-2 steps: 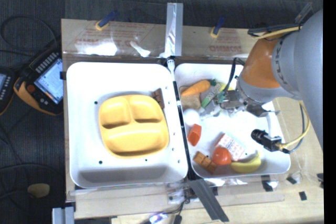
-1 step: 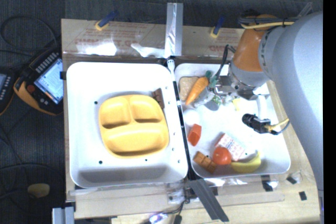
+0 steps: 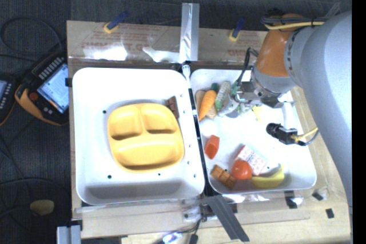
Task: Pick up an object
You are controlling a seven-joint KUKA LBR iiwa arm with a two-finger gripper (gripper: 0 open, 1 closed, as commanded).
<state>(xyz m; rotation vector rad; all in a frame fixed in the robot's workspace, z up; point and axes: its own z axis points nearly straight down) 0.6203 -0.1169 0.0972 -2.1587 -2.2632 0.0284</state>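
My gripper (image 3: 242, 98) hangs low over the back of the right bin (image 3: 297, 174), below the orange-banded wrist. Just to its left lies a small pale green-and-white item (image 3: 222, 94), and beside that an orange carrot (image 3: 206, 103) against the bin's left wall. Nearer the front lie a red block (image 3: 212, 146), a white-and-pink box (image 3: 252, 158), a red tomato (image 3: 241, 170), a yellow banana (image 3: 269, 179) and a brown waffle-like piece (image 3: 222, 175). I see nothing held between the fingers.
The left bin (image 3: 86, 123) holds a yellow divided plate (image 3: 146, 135) with a small brown item (image 3: 172, 104) at its back right corner. A raised divider separates the bins. The grey arm covers the right side of the bench.
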